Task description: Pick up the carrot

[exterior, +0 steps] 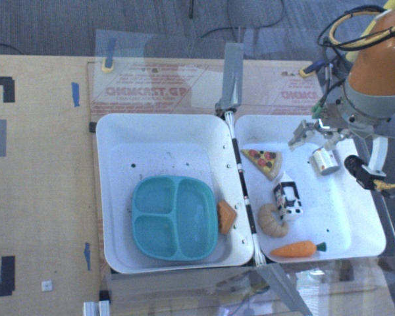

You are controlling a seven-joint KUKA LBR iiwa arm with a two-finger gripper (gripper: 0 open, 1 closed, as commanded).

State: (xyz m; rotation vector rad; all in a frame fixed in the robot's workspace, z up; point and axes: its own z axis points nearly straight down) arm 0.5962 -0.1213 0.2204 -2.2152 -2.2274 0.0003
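The right shallow white plastic bin (362,203) has bare floor along its right side. The two-finger gripper (314,132) hovers at its back, fingers spread, holding nothing. The orange carrot (293,249) lies against the front wall, long axis left-right, green tip pointing right.

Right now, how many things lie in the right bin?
5: pizza slice at the upper left, black-and-white toy mid-left, tan bread-like piece below it, carrot by the lower rim, small metal can under the arm.
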